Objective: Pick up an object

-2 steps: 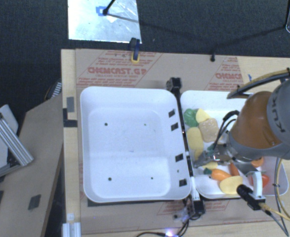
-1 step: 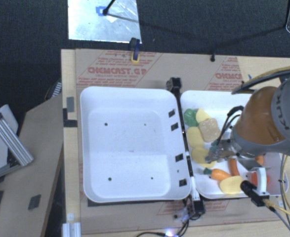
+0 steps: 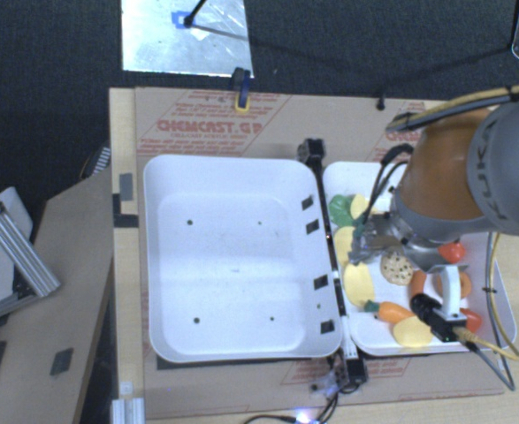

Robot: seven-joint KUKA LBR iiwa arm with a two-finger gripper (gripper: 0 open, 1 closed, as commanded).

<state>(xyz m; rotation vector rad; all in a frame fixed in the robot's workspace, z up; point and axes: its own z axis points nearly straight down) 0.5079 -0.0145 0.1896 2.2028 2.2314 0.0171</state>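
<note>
My gripper (image 3: 362, 244) hangs low over the left part of the right bin (image 3: 339, 177), reaching in under the grey and orange wrist. Right beside it lie a green piece (image 3: 339, 208) and a yellow piece (image 3: 359, 206) at the far side. A pale yellow piece (image 3: 357, 283) lies just in front of it. A brown speckled cookie-like round (image 3: 397, 268) sits to its right. An orange carrot shape (image 3: 390, 310) and a yellow lemon shape (image 3: 412, 331) lie near the bin's front wall. A red piece (image 3: 452, 253) shows by the arm. The wrist hides whether anything is between the fingers.
The left bin (image 3: 166, 263) stands beside the right one, parted by a ridge with black clips (image 3: 315, 228). Both rest on a cardboard sheet (image 3: 206, 122). A shiny metal plate (image 3: 186, 23) lies at the back, and a metal frame (image 3: 11, 246) stands at far left.
</note>
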